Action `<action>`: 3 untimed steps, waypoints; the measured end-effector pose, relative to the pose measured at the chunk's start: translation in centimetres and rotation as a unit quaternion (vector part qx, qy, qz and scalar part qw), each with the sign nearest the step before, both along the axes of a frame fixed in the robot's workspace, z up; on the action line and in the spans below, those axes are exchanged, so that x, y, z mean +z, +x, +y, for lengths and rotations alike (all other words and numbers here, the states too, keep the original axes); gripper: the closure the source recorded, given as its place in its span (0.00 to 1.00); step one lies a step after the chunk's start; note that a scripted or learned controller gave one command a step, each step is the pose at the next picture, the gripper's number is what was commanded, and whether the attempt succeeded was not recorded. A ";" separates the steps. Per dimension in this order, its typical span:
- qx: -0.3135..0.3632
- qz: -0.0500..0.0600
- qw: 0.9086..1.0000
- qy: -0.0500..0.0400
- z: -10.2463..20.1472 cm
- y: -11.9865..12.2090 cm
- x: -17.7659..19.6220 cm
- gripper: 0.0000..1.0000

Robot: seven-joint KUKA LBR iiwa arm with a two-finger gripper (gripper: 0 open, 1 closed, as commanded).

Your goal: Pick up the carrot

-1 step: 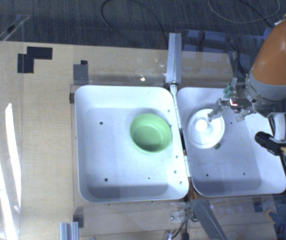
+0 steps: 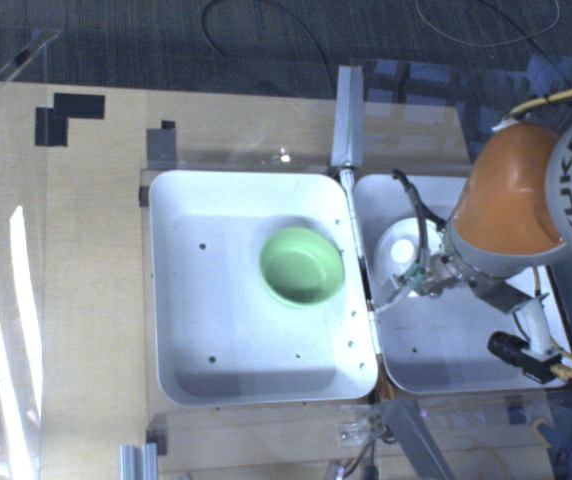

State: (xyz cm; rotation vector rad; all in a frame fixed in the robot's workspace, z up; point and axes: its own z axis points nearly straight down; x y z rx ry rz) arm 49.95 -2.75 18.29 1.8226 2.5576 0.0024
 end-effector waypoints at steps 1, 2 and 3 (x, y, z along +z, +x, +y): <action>0.139 0.000 0.990 0.000 -11.9 -1.1 -6.7 0.00; 0.108 0.002 0.994 0.001 -9.6 9.7 -9.5 0.00; 0.361 -0.008 0.932 -0.005 -8.7 3.6 -9.3 0.00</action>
